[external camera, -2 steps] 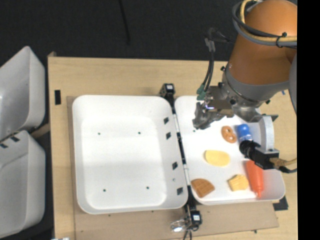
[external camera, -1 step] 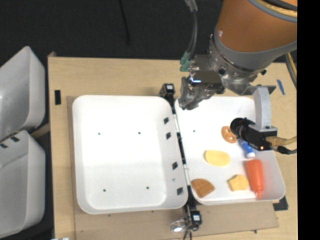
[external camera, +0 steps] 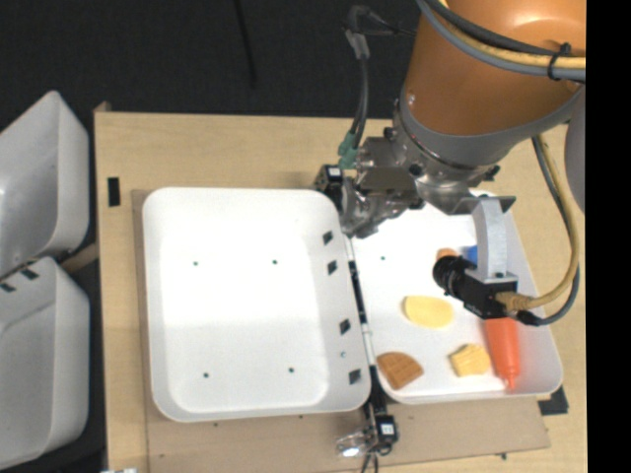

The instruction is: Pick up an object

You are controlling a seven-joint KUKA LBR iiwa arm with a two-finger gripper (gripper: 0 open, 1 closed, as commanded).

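Note:
My gripper (external camera: 363, 215) hangs low over the far left corner of the right bin (external camera: 537, 387), close to the divide between the two bins. Nothing shows between it and the bin floor. In that bin lie a pale yellow oval piece (external camera: 428, 310), a brown waffle-like piece (external camera: 399, 369), a yellow-orange block (external camera: 470, 360) and an orange-red carrot-shaped thing (external camera: 504, 351), all toward the near side and apart from the gripper. A small orange thing (external camera: 449, 255) and a blue thing (external camera: 470, 256) sit partly hidden behind the wrist hardware.
The left bin (external camera: 158, 264) lies beside the right one, with black clips (external camera: 345, 294) along their shared rims. The wide grey and orange arm (external camera: 493, 57) overhangs the far right. Two white housings (external camera: 35, 264) stand past the bench's left edge.

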